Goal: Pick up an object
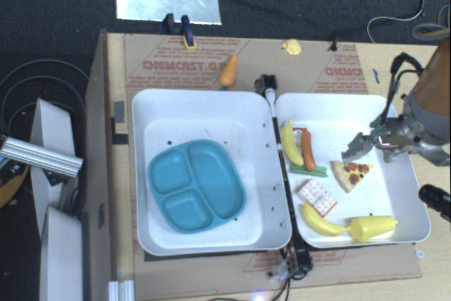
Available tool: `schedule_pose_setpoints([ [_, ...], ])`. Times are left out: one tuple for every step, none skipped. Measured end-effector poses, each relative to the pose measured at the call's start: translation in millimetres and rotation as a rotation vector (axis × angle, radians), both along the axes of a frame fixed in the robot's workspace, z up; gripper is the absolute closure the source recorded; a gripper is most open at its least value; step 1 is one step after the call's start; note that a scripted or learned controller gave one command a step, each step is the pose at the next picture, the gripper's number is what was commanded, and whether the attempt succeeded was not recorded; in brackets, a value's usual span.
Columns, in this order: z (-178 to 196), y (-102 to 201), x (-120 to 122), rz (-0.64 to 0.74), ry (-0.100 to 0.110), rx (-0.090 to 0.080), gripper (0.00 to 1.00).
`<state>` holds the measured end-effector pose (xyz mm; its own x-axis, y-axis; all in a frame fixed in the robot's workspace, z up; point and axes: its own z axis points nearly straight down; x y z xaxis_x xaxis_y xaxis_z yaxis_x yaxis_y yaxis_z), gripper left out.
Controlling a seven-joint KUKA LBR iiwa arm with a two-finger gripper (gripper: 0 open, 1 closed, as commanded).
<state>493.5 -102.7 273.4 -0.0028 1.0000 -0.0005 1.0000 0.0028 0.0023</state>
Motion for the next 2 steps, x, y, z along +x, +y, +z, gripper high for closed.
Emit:
schedule_pose_setpoints([
  [-150.5, -19.4, 25.3, -0.003, 0.008, 0.001, 0.00],
  [-190.9, -52.3, 88.8, 0.001, -0.003, -0.002, 0.00],
])
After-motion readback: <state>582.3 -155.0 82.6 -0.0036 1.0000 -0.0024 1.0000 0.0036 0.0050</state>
